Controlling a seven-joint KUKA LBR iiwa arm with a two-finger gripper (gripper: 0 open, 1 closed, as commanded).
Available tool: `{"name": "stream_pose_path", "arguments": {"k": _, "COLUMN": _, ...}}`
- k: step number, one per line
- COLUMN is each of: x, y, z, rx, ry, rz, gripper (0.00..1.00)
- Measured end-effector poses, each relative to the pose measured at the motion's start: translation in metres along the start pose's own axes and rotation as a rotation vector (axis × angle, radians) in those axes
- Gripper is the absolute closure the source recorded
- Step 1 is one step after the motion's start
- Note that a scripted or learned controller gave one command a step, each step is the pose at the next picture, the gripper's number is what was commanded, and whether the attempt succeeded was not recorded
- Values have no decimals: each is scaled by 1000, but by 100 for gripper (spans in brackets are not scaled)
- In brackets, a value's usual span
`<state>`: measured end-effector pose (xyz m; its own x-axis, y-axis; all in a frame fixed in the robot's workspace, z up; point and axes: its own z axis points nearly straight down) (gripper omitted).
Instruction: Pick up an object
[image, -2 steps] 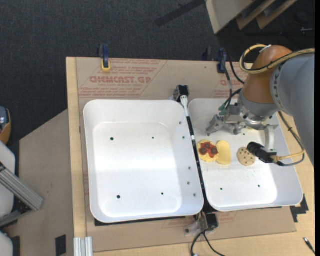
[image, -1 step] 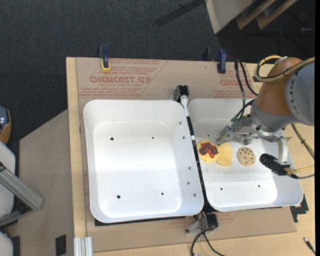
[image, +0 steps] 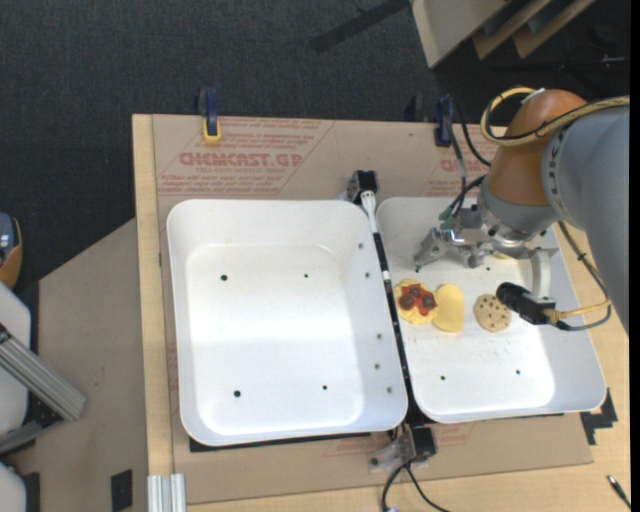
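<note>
All three toy foods sit bunched in the right bin (image: 520, 385) by the divider: pizza slice (image: 416, 300), yellow piece (image: 450, 309), cookie (image: 491, 313). The gripper (image: 462, 243) hovers just behind them toward the tabletop's far edge, holding nothing, probably lining up. Can't tell if it's spread or closed.

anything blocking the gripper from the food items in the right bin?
Nothing visible. The gripper sits over the right bin, just above the pizza slice, yellow piece and cookie. Bare bin floor lies between. The three items lie close together, which may crowd a grasp.
</note>
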<state>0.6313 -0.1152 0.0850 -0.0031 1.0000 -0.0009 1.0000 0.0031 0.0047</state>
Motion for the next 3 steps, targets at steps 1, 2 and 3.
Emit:
{"name": "stream_pose_path", "arguments": {"k": 1, "x": -3, "y": -62, "z": 0, "rx": 11, "ry": 3, "rz": 6, "gripper": 0}}
{"name": "stream_pose_path", "arguments": {"k": 2, "x": 26, "y": -56, "z": 0, "rx": 7, "ry": 3, "rz": 0, "gripper": 0}}
{"name": "stream_pose_path", "arguments": {"k": 3, "x": -20, "y": -47, "z": 0, "rx": 2, "ry": -2, "rz": 6, "gripper": 0}}
